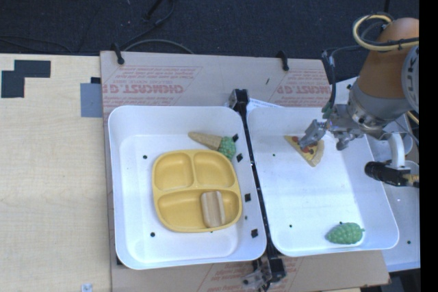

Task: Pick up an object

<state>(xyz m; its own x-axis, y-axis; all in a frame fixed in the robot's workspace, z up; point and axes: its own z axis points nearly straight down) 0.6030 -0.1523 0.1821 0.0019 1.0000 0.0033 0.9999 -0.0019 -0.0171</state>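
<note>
Cardboard printed CHEMCRZT, gripper over pizza slice

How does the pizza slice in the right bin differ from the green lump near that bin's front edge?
The pizza slice is a flat tan wedge with red on top; the green lump is rounded and bumpy. The slice lies in the bin's far half, right at the gripper; the lump sits alone near the front corner, well away from the arm. Both rest on the floor of the right bin.
</note>
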